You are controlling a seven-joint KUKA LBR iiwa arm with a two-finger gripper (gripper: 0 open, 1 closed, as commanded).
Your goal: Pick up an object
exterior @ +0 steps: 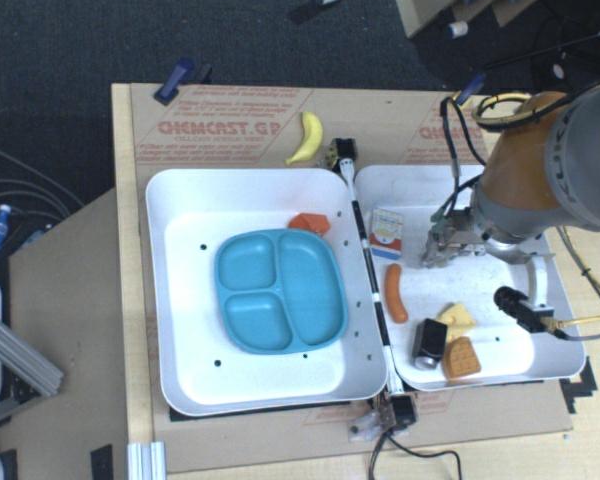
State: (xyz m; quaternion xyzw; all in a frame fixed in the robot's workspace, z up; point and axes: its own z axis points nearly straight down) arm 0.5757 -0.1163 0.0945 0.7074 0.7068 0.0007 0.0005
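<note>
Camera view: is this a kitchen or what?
Probably a robot lab, not a kitchen: a grey and orange robot arm reaches over two shallow white bins of toy food, with loose black cables on the carpet.

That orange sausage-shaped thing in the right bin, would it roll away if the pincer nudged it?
Probably, sideways. The sausage looks round and smooth, lying lengthwise beside the bin's left wall, so a push from the right might just pin it there. Its glossy skin suggests plastic: likely light and slippery.

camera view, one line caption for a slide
Gripper poised low in right bin above hot dog; blue tray fills left bin.
</note>
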